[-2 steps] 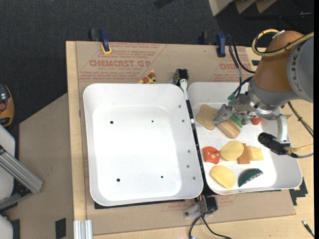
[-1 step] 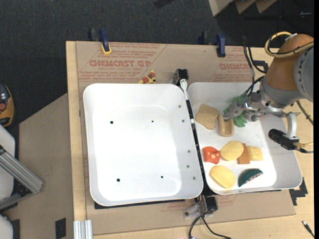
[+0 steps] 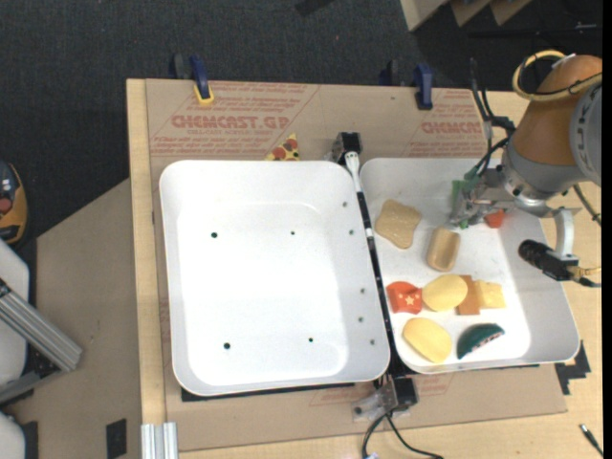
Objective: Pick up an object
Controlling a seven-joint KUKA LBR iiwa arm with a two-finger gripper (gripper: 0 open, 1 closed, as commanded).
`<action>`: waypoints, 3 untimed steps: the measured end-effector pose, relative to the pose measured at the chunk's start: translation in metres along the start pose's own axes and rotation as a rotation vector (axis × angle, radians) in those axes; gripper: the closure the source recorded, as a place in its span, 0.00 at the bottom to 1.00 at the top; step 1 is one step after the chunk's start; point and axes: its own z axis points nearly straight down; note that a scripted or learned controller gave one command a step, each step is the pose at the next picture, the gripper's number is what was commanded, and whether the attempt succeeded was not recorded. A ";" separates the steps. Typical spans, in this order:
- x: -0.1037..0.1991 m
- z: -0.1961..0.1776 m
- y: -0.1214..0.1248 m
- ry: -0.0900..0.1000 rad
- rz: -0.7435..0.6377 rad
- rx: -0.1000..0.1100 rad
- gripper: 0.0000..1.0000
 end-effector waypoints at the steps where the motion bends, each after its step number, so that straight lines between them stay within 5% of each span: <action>1: 0.009 -0.125 -0.021 -0.001 -0.002 0.003 1.00; 2: 0.019 -0.111 -0.053 0.003 0.001 0.019 1.00; 3: 0.002 -0.053 -0.103 0.004 0.004 0.024 1.00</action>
